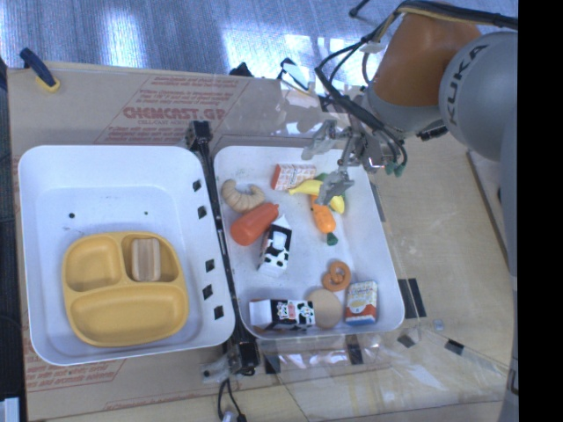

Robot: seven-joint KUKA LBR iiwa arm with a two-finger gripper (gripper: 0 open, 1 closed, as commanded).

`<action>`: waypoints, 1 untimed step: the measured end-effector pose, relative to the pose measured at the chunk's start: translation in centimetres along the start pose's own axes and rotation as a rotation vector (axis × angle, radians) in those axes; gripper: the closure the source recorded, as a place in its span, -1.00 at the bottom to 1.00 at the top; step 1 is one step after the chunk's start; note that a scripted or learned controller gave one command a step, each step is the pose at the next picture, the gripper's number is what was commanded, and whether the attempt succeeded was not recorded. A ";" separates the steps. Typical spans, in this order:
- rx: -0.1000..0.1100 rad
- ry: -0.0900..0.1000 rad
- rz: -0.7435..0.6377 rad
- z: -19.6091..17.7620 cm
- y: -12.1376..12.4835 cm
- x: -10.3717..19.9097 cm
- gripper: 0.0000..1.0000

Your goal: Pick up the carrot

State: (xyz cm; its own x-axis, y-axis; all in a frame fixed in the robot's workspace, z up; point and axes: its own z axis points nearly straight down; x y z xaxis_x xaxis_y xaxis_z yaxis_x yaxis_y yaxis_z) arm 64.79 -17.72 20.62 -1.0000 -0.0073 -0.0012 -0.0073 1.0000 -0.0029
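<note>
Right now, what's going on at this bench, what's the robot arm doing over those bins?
The grey arm reaches in from the right, and its gripper hangs low over the upper part of the right bin, right beside a banana. The small carrot lies just below the gripper, on the bin floor, not lifted. Around it sit other toy foods: a croissant, two milk cartons and a pretzel. The left bin holds a yellow divided plate.

The carrot (pixel 324 215) is small and orange with a green tip. It lies flat in the right bin (pixel 380 236), near its far right side.
</note>
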 end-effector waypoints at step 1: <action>-0.003 0.003 -0.048 11.6 -3.2 2.7 -1.00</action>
State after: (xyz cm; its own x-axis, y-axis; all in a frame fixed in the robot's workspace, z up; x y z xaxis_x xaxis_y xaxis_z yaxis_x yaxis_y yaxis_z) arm 62.17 -21.02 8.99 -0.9985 -0.0549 0.0020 -0.0549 0.9985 0.0001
